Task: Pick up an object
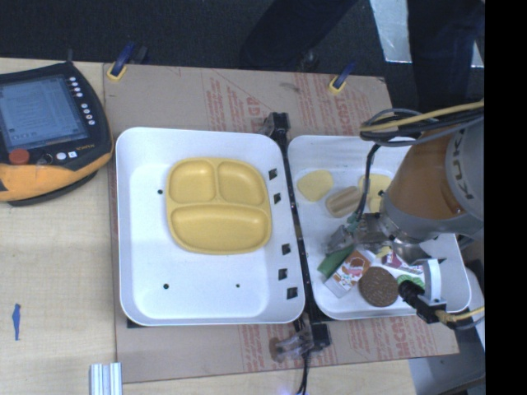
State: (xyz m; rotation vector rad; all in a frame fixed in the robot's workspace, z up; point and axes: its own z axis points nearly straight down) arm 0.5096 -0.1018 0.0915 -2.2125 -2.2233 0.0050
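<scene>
Hiding its tool (362, 239), arm (428, 189) covering right bin's (306, 159) clutter

Fixed overhead view, slanted, both bins (132, 220)

You are looking at a robotics lab test cell. The table (58, 253) is covered with taped cardboard sheeting (247, 97) secured by clamps (123, 60). A teach pendant (45, 130) with screen and red stop button rests at the far left. Two white bins (132, 220) sit clipped together, and the industrial arm (436, 179) trails exposed cabling (412, 120).
</scene>
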